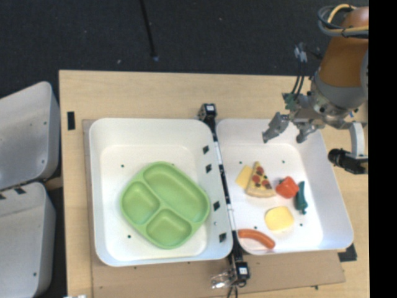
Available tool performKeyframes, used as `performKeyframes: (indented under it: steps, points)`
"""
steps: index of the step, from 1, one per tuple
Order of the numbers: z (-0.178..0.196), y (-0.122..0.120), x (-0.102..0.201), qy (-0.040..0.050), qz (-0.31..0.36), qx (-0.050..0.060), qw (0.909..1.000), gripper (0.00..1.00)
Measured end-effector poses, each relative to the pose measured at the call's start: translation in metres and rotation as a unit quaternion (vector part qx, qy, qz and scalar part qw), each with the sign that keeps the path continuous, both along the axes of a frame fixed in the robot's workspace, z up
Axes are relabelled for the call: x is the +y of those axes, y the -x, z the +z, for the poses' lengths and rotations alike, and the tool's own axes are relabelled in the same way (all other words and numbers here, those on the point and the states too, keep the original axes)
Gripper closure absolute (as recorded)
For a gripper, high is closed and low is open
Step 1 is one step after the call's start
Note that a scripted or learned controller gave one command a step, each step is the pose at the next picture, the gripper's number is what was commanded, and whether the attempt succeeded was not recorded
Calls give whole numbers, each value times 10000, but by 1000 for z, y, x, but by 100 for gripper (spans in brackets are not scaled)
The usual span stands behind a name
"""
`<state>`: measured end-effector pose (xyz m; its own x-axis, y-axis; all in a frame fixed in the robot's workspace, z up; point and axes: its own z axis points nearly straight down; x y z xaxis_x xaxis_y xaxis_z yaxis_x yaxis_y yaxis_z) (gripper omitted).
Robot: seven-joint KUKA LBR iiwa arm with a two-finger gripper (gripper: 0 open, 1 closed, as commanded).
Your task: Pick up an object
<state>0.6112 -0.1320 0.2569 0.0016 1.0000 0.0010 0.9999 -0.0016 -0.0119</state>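
you had a pale wooden bench [142, 95] with a matt, faintly grained top, and on it two white bins [99, 185] of smooth plastic with a soft sheen. the green divided tray [164, 205] at lower left looked like smooth moulded plastic. the toy foods at lower right, the pizza slice [259, 182], the yellow piece [279, 218] and the sausage [255, 238], looked plastic, slightly glossy. the gripper [286, 131] at upper right looked like dull grey metal.
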Motion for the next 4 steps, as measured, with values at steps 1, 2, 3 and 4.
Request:
performKeyframes:
  steps: [1,2,3,4]
  points:
    - [8,-2,0,5,10,-66,10000,0]
    - [-52,-9,-4,15,3,-44,10000,0]
    - [-101,2,-4,12,1,-43,10000,0]
    - [-154,2,-6,14,-10,-45,10000,0]
